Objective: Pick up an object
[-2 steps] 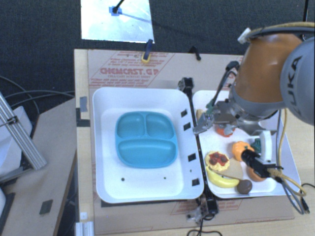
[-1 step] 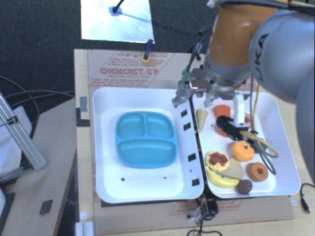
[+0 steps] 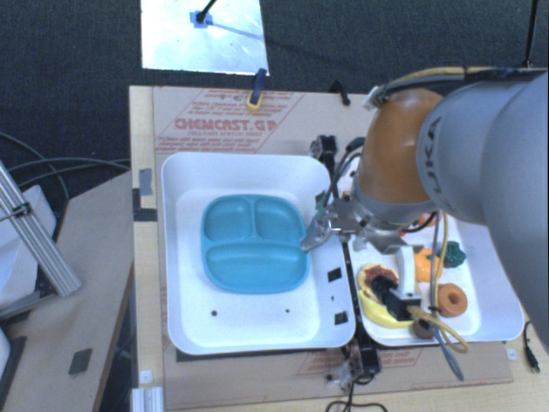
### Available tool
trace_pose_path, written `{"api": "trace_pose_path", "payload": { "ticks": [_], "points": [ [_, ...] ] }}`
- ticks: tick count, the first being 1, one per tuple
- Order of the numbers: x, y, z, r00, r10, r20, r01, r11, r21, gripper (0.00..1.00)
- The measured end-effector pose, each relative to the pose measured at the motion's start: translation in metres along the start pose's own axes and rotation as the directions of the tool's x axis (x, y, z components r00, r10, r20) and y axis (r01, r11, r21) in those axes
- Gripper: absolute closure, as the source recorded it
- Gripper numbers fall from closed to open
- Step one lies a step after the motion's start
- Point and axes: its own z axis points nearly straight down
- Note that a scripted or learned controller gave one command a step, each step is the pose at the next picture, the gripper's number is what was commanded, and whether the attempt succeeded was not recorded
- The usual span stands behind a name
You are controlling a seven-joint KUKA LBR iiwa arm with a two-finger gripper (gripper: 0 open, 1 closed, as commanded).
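Pincer [image 3: 316,234] state cannot be told: its metal tip sits at the right edge of the blue divided plate [image 3: 254,243], low over the left bin [image 3: 184,316]. Reaching in from the right, the grey arm [image 3: 489,161] bends down at its orange band [image 3: 396,148], wrist above the wall between the bins. Right of that plate, the right bin [image 3: 506,320] holds a banana [image 3: 377,303], a brown ring [image 3: 451,299] and a green toy [image 3: 452,253].

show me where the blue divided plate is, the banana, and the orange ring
blue divided plate [image 3: 254,244], camera view, on the floor of its large lower compartment.
banana [image 3: 380,313], camera view, on the yellow curve near its lower end.
orange ring [image 3: 452,299], camera view, on its orange rim, in the right bin.
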Motion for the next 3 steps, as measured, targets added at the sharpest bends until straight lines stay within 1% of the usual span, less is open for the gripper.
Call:
{"api": "trace_pose_path", "payload": {
  "ticks": [1, 2, 3],
  "points": [
    [0.002, 0.004, -0.017, 1.000, -0.004, -0.002, 0.004, 1.000, -0.014, 1.00],
    [0.046, 0.016, -0.181, 1.000, -0.012, -0.007, 0.012, 0.999, -0.033, 1.00],
    [0.033, -0.041, -0.019, 1.000, -0.001, 0.001, 0.001, 1.000, 0.004, 1.00]
  ]
}}
